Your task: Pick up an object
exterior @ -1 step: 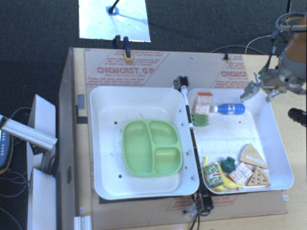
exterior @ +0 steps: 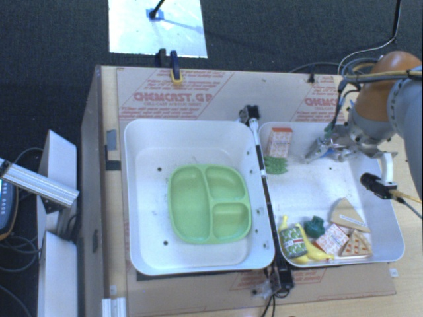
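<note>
— Dark carpet lay around the bench (exterior: pixel 198 84), and on it two white bins sat side by side. What was nearest?

— Along the near edge of the right bin (exterior: pixel 390 243): a yellow banana (exterior: pixel 301 251), a peas packet (exterior: pixel 295 238), a dark green piece (exterior: pixel 315 226), two pizza slices (exterior: pixel 346 242) and a tan wedge (exterior: pixel 349 213).

— And the left bin (exterior: pixel 142 177)?

— A green divided plate (exterior: pixel 210 202) lay at its middle.

— Farther back?

— At the right bin's far-left corner stood an orange carton (exterior: pixel 280 141), with a green vegetable (exterior: pixel 275 165) just before it.

— The gripper (exterior: pixel 325 148)?

— It hung over the right bin's far edge, apart from the carton. Whether its fingers were open or closed, I couldn't tell.
</note>
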### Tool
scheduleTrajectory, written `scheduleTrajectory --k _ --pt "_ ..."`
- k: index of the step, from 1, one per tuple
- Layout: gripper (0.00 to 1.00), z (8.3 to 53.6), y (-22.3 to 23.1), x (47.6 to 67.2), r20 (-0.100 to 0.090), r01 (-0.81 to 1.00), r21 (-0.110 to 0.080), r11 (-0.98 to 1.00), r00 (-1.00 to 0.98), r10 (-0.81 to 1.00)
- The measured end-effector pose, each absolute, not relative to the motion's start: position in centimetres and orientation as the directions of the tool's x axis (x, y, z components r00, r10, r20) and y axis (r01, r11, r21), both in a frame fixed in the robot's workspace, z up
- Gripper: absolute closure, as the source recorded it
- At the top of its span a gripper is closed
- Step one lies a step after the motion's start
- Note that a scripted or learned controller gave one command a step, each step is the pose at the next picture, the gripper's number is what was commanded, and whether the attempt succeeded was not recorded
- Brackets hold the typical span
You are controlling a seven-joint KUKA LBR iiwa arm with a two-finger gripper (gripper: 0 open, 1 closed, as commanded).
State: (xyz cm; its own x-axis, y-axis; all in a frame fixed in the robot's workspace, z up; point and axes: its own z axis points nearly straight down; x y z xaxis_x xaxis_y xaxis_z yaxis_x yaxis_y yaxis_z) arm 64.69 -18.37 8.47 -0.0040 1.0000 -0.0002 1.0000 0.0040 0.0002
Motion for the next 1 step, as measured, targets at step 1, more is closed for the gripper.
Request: scheduleTrajectory --k 1 --pt "1.00 9.61 -18.39 64.78 -0.001 1.000 0.001 0.007 -0.007 1.000"
